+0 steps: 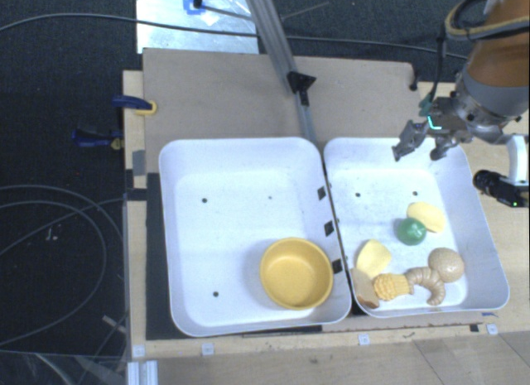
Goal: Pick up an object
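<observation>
- Hovering over the far edge of the right shallow white plastic bin (464, 178), the dark two-finger gripper (422, 145) is spreading its fingers apart, and nothing is sitting between them.
- Lying toward five o'clock from the gripper, well apart from it, the pickable objects are clustering in the near half of that bin: a small round green ball (410, 230) touching a pale yellow wedge-shaped piece (426, 216), a tan mushroom-like toy (445, 265), a curled beige piece (428, 282), a yellow toy corn cob (389, 286) and a pale yellow slice (373, 255).
- Sitting at eight o'clock in the left white bin (190, 209), a round yellow plastic bowl (296, 271) is a harder target, probably.
- Going for the green ball looks wisest: centring above it, keeping the fingers wide, descending straight, and closing across it clear of the wedge.
</observation>
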Available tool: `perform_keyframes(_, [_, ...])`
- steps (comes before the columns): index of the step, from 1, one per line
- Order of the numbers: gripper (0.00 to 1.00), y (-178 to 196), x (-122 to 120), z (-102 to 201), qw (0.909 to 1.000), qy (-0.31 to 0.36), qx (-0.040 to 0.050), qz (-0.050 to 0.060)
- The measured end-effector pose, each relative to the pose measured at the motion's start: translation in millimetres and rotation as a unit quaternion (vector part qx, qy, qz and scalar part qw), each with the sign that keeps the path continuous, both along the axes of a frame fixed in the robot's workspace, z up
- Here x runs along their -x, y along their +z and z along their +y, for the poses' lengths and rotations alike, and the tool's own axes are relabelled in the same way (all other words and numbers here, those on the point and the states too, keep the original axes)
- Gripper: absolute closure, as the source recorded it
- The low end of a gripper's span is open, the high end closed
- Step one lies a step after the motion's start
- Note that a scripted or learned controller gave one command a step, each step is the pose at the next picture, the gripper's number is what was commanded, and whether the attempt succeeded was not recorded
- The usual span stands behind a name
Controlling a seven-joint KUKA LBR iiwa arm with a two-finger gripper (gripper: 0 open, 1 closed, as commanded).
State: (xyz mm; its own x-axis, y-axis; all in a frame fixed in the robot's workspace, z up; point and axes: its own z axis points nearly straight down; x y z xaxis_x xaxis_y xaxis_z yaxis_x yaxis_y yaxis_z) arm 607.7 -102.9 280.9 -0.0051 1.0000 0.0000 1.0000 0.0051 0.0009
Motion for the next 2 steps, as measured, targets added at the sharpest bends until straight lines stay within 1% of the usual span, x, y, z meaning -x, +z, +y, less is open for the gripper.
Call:
perform_keyframes(1, [0.00, 0, 0, 0, 1.0000, 0.000, 0.0001, 0.000])
perform_keyframes(2, [0.00, -57, 6, -7, 1.0000, -0.002, 0.0002, 0.002])
